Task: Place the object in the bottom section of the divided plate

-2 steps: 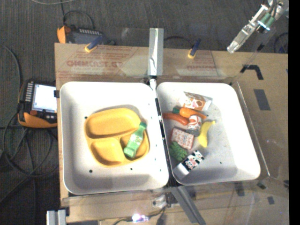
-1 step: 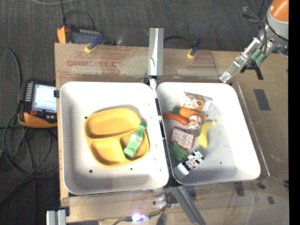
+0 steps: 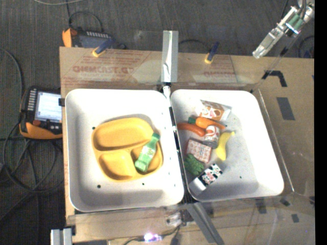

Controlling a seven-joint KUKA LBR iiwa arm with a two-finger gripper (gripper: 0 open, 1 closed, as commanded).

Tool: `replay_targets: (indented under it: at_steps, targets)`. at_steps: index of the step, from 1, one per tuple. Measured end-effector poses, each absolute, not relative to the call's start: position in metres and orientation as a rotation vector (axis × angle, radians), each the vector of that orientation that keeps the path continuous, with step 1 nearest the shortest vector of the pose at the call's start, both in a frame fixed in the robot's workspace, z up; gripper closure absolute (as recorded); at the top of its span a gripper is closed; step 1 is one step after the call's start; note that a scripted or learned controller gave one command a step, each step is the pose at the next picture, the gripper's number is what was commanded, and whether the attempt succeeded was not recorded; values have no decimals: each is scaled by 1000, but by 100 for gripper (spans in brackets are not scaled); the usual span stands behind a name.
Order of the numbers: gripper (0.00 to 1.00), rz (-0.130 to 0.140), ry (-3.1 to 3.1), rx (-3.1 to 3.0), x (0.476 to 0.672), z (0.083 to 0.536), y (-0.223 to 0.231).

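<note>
Resting: one bottle (image 3: 147, 153), one plate (image 3: 120, 136).

A robotics lab, seen from above — two white bins (image 3: 76, 152) on a cardboard-covered bench (image 3: 117, 68), clamped at its far edge. Dark carpet (image 3: 30, 34) carries loose cables (image 3: 13, 86), and a handheld control pendant (image 3: 42, 114) (screen lit) lies beside the bench — test-rig clutter, not household furnishings.

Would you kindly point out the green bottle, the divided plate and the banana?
green bottle (image 3: 147, 153), camera view, middle of its body.
divided plate (image 3: 122, 132), camera view, bare floor of its large section.
banana (image 3: 224, 145), camera view, middle of the fruit.
</note>
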State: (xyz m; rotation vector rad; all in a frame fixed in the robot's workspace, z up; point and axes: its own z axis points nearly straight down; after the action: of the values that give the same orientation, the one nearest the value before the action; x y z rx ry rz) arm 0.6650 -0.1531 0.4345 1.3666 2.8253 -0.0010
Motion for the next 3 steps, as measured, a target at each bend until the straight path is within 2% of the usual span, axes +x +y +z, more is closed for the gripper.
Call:
replay_targets:
  at_steps: [1, 2, 3]
  targets:
    - [100, -5, 2965, 1022, 667, 435, -199]
    - [100, -2, 3123, 298, 630, 435, -224]
    - [100, -1, 2949, 1068, 662, 435, -222]
